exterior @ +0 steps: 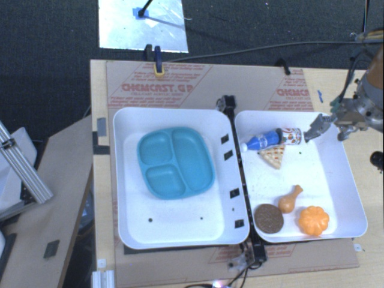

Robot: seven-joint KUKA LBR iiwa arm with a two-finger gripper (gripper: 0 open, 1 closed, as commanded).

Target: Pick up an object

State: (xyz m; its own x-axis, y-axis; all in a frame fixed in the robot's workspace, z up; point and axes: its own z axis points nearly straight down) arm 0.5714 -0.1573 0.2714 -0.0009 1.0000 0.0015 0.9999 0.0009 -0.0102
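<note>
The right bin [345, 161] holds a blue bottle with a white and red label [273, 139] lying near its far left. A wedge of pizza [273, 156] lies just in front of the bottle. Nearer the front are a toy drumstick [290, 198], a round brown patty [269, 218] and an orange pumpkin [314, 219]. My gripper [329, 132] hangs over the bin's far right part, just right of the bottle's label end. Its fingers are open with nothing between them.
The left bin [129, 221] carries a blue divided plate [176, 162]. A black hinge strip [237, 173] runs between the two bins. A blue and yellow clamp [158, 62] sits at the board's far edge.
</note>
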